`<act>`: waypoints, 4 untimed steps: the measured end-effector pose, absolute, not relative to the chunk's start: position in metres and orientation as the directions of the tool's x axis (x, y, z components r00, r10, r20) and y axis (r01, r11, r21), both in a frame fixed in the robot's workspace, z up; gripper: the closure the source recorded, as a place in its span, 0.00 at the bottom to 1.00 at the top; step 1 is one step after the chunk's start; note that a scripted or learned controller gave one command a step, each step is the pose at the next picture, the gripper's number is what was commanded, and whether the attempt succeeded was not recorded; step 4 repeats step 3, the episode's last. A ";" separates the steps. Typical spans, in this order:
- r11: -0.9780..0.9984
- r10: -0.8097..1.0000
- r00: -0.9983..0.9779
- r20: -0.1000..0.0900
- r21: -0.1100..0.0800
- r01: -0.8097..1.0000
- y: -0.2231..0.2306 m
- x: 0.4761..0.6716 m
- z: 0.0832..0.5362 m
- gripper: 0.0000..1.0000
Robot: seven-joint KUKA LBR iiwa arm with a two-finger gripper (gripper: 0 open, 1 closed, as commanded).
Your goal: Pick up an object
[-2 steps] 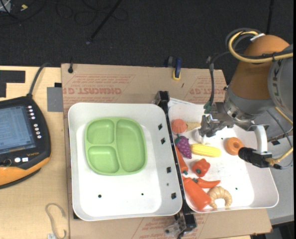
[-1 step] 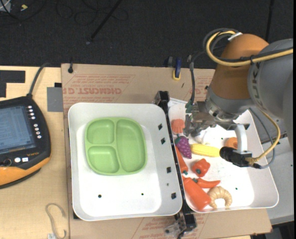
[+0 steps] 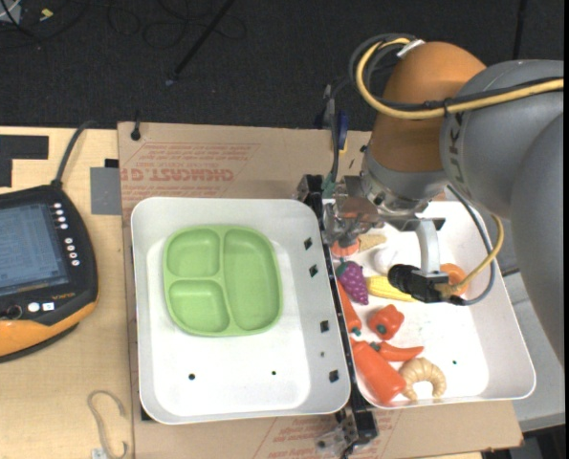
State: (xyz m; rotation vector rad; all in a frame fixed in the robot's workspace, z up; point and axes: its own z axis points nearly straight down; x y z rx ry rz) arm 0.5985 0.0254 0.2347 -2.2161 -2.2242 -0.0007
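My gripper [image 3: 346, 229] hangs low over the upper left corner of the right bin [image 3: 499, 352], under the orange wrist band. Its tips sit just above a cluster of toy food along the bin's left wall. Right below it lie purple grapes [image 3: 355, 281] and a yellow corn cob [image 3: 389, 288]. A small white piece [image 3: 382, 255] rests beside them. Further down are a red pepper [image 3: 386, 322], an orange carrot [image 3: 378, 371] and a tan croissant-like piece [image 3: 426, 376]. Nothing is visibly between the fingers.
The left bin [image 3: 169, 371] holds a green three-part plate [image 3: 222, 280]. A black divider [image 3: 327, 304] runs between the bins. An orange and grey teach pendant [image 3: 31, 271] lies left of the bins. The arm's body covers the right bin's upper right part.
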 end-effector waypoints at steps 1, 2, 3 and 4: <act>0.001 1.000 -0.001 0.000 -0.005 1.000 0.048 0.600 0.224 1.00; 0.001 1.000 -0.001 0.000 -0.002 1.000 0.048 0.606 0.237 1.00; 0.001 1.000 -0.001 -0.001 -0.004 1.000 0.045 0.604 0.234 1.00; 0.001 1.000 -0.001 -0.001 -0.004 1.000 0.045 0.604 0.234 1.00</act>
